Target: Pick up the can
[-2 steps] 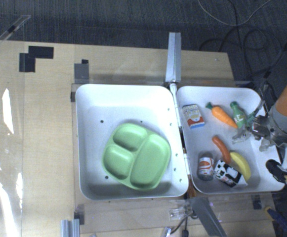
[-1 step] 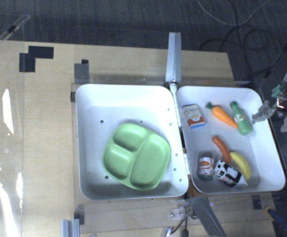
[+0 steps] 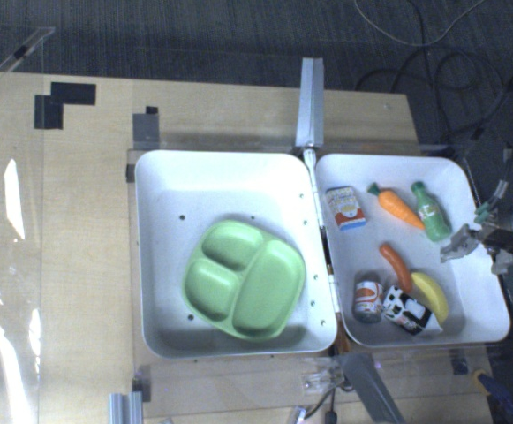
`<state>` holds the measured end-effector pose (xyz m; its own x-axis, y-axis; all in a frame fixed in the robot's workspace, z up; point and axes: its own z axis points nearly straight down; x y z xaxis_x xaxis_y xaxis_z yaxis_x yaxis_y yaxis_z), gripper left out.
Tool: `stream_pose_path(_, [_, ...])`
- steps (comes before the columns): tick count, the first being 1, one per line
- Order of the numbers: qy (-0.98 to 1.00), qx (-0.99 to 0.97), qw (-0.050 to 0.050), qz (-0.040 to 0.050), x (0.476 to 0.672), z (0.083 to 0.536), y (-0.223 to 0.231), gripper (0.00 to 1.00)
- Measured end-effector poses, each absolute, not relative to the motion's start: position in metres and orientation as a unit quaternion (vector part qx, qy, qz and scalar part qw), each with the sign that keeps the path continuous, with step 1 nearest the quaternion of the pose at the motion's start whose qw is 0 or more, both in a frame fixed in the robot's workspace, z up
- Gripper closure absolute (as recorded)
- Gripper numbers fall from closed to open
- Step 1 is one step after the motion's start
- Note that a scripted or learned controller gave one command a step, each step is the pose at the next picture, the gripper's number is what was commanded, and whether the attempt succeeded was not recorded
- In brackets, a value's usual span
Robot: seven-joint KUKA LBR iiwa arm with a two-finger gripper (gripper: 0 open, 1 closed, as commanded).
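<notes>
Lying in the right bin (image 3: 468, 179), can (image 3: 367, 299); gripper (image 3: 468, 241) partly cut off

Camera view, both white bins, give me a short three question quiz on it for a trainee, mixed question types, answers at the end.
1. True or false: the can stands in the right bin.
2. What lies in the left bin? A) green plate B) banana C) bottle
3. Fill in: the gripper is at the right bin's ____ edge.

Key
1. True; it is near the front edge, beside the cow-patterned toy.
2. A, the green plate.
3. Right, near the green bottle.
</notes>
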<state>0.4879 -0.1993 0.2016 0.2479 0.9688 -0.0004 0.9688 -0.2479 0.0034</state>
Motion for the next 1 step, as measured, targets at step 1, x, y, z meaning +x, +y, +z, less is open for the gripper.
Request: stream_pose_path(1, [0.601, 0.799, 0.002, 0.0017, 0.5127, 0.2143, -0.1644, 0.0])
